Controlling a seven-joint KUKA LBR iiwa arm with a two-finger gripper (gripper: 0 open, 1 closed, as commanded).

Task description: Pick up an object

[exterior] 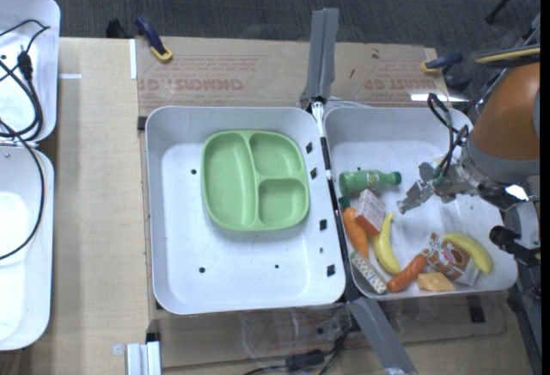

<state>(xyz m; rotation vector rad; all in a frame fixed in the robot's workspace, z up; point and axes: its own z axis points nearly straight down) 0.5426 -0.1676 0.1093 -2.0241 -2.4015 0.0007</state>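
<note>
Bananas (388,246), two, carrots (355,231), two, bottle (368,181), one

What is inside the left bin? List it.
The left bin holds a green divided plate, lying flat toward the back. Its three sections look bare. Whatever lies beneath the plate is covered.

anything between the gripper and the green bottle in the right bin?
Nothing visible. The gripper hovers over bare floor of the right bin, and the green bottle lies to its left with open white floor between them. The carton and banana sit lower, off that line.
</note>
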